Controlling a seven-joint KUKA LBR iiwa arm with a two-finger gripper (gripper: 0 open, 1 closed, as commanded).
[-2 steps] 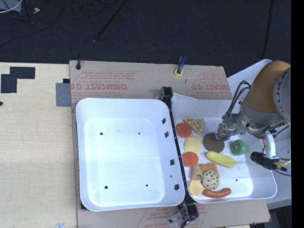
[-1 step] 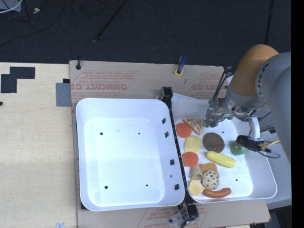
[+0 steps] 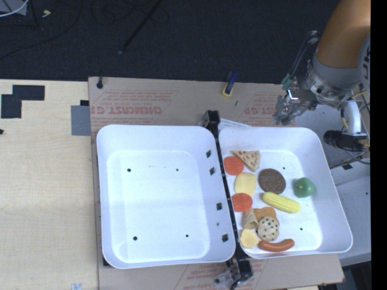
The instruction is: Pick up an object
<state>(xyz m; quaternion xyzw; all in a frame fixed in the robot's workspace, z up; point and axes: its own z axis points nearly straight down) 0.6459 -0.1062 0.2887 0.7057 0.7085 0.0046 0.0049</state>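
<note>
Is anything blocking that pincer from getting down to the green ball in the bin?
Nothing visible does. The pincer hangs above the right bin's far rim, and the green ball sits apart from the other toy foods near the bin's right wall, with bare white floor around it.

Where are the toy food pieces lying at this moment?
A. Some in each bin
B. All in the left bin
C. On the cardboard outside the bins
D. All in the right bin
D: the corn cob, the green ball, the sausage and the other pieces all lie inside the right bin.
</note>
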